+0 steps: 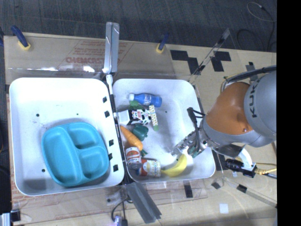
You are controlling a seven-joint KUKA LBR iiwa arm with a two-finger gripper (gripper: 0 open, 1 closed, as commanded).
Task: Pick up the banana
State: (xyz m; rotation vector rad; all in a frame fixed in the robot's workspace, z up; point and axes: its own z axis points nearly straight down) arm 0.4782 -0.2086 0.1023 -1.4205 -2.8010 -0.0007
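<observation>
Orange and grey, the arm (240,114) bulks largest in the frame, reaching in from the right with its gripper (189,147) low over the right bin (181,86), just above and touching or nearly touching the upper end of the banana (176,167). Whether the gripper is released or clenched I cannot tell; the banana is not visibly between anything. It lies curved along the bin's near wall, toward the near right corner, its left end against a small bottle (151,167) with a can (133,157) just beyond that. To do this step well, I judge the gripper should come down over the banana's thick middle instead of its tip, closing across the width, with care for the near wall, which leaves little room on that side. A carrot (130,136) and a dark green piece (139,131) sit further in, then a black-and-white carton (142,116) and a blue-capped bottle (146,99) near the far wall. Across the divider, the left bin (28,93) holds a blue sectioned tray (75,153).
</observation>
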